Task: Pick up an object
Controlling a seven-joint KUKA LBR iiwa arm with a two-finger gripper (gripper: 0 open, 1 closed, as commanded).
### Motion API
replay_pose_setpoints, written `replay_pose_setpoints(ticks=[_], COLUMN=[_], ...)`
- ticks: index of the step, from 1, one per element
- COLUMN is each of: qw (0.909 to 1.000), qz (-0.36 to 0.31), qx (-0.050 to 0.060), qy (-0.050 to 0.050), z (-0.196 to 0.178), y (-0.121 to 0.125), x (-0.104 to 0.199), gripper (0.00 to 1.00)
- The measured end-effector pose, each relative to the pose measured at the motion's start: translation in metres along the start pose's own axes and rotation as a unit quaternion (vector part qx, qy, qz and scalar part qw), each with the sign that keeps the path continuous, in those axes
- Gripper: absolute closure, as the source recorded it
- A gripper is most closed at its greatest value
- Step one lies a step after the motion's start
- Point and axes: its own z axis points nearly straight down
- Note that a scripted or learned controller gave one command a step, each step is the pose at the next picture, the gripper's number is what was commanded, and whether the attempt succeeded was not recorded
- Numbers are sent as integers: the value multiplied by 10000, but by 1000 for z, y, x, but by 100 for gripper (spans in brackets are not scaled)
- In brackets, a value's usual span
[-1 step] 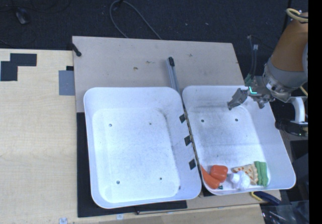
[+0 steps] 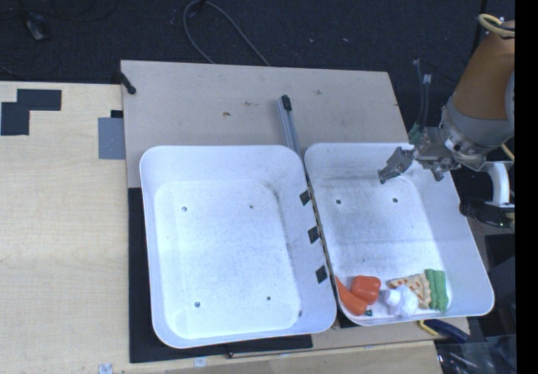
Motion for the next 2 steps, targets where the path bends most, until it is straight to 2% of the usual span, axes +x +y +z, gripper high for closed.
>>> replay_pose_setpoints(ticks=[1,2], qw=[10000,10000], qz=[3,0], qx=[22,27], qy=[6,5], z=[49,106], y=[-4,-11], x=[9,2], gripper=[0,0])
